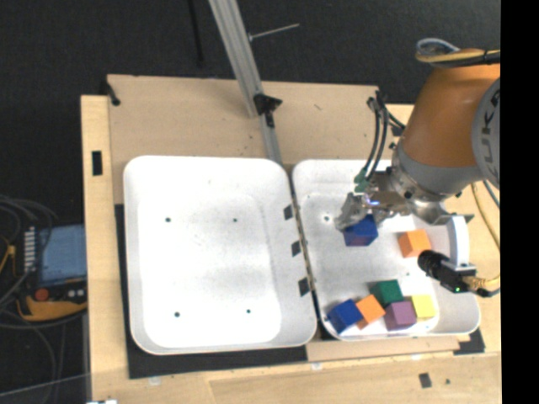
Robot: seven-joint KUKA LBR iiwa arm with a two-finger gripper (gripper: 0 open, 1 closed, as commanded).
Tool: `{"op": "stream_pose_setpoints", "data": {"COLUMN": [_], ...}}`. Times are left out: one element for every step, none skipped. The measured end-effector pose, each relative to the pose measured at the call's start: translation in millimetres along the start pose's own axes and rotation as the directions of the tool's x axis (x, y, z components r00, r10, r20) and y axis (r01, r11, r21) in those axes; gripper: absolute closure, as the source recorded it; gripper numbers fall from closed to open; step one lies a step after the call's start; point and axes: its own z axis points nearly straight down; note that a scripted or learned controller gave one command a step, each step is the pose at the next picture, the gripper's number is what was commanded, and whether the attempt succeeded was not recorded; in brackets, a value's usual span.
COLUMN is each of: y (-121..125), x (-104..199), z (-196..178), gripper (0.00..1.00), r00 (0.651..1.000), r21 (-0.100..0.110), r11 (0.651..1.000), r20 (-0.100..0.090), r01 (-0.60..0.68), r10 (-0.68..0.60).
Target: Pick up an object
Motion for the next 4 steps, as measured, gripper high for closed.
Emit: {"op": "stream_pose_setpoints", "data": {"y": [4,15,19,20], "x": [41,98,149,146], "z": [12,28,24,24], "gripper": [1.00,1.00,1.00,0.00], "r00": [1.000,1.000,1.000,1.000], "r21": [0.004,0.006,0.002,0.002], "r11": [1.000,1.000,1.000,1.000], "r20": [0.001,0.000,-0.001,0.002], "r01": [-0.003,-0.003,-0.001,-0.004], "r10": [0.003,0.003,0.001,0.004]}}
